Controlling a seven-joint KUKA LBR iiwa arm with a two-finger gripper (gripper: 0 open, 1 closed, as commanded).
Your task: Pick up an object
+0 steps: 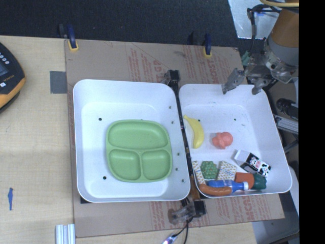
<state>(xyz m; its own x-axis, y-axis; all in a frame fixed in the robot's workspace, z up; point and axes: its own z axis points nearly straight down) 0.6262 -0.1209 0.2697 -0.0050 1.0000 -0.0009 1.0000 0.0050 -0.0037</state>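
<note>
Here the claw point(242, 84) hangs spread wide, holding nothing, above the right white bin's point(267, 117) far rim; a yellow plastic banana point(195, 131) lies inside, beside a pink lump point(222, 140).

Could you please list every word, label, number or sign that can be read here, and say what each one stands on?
None can be read with certainty.
Faint red printing runs along the brown cardboard sheet under the bins: too blurred to read.
The small black-and-white patterned carton in the right white bin: markings too small.
The yellow-and-black device at the left edge: buttons illegible.
</note>
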